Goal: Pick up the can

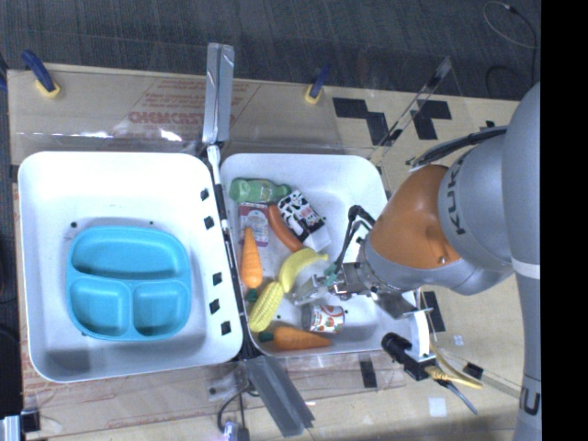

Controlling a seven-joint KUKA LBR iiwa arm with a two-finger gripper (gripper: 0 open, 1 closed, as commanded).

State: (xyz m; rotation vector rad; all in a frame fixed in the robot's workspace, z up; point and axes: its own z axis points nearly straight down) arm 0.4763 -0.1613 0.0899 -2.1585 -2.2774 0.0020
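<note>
Looming largest, our grey arm [478,219] reaches into the right bin [372,177], its gripper [323,283] low over the toys. We cannot tell how the jaws stand. Just below them lies the can [323,318], apparently not between them. Left of the jaws sit a banana [299,266] and corn [265,305]; a carrot [296,339] lies below. Well left, another bin holds a blue tray [129,278].

bins 2 [37,246] | tray 1 [129,278] | carrots 2 [251,255] | banana 1 [299,266] | corn 1 [265,305] | can 1 [324,318]
</note>
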